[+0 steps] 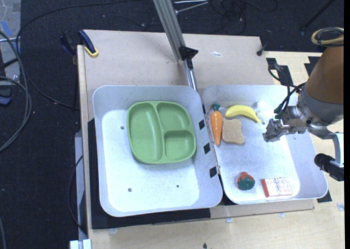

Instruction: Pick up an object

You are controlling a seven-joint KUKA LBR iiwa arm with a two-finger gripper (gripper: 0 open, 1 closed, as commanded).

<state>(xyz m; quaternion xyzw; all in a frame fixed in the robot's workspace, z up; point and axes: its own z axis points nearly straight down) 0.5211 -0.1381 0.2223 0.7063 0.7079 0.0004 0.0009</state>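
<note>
Risk: we cannot tell the finger state of the dark two-finger gripper (272, 131); descending here, it may miss the yellow plastic banana (243, 113).

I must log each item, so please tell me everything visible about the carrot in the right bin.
The carrot is orange with a small green top, and looks like a smooth plastic toy. It lies flat, green end toward the far side and tip toward the camera, along the left wall of the right bin. The bread slice lies right beside it, maybe touching. The banana is near its top. The gripper is apart from it.
</note>
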